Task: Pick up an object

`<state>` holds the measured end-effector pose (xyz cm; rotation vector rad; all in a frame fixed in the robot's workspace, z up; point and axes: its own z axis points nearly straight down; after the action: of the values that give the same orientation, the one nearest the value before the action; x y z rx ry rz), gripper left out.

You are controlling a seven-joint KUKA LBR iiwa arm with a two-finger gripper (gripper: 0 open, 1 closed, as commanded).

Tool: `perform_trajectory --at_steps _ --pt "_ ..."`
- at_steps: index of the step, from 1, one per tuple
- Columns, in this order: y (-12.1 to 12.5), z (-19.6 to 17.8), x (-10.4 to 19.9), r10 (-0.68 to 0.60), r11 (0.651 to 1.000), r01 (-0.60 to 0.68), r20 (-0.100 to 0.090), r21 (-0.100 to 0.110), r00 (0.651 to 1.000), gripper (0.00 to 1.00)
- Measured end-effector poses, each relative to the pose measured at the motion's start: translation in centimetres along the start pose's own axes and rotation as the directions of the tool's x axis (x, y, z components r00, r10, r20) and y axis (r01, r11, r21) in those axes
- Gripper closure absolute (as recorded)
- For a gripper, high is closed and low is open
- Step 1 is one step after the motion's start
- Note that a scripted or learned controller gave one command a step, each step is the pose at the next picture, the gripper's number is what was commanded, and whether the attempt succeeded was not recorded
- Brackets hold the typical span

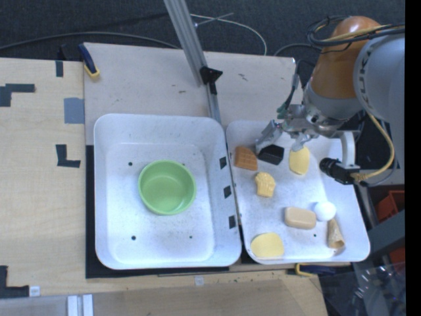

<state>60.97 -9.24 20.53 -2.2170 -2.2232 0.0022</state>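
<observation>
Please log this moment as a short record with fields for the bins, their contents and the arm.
left bin: holds one green bowl, upright
right bin: holds the food-like pieces
pieces at the far end: brown waffle piece, black block, pale yellow piece
pieces in the middle: yellow lumpy piece, tan block, white ball
pieces at the near edge: round yellow piece, cone
gripper: over the right bin's far end, just above the black block
grasp: nothing visibly held

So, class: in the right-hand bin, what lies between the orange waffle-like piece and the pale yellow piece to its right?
In the camera view, a small black block lies between the waffle piece and the pale yellow piece.
</observation>
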Motion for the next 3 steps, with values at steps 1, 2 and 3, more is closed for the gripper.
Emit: perform_trajectory --at_steps 1,2,3 --pt "0.0 0.0 0.0 0.000 1.000 0.000 0.000 0.000 1.000 0.00" --pt "0.2 4.4 0.2 0.001 1.000 -0.001 0.001 0.004 1.000 0.00" --pt "0.0 9.0 -0.3 0.002 1.000 -0.002 0.001 0.004 1.000 0.00"
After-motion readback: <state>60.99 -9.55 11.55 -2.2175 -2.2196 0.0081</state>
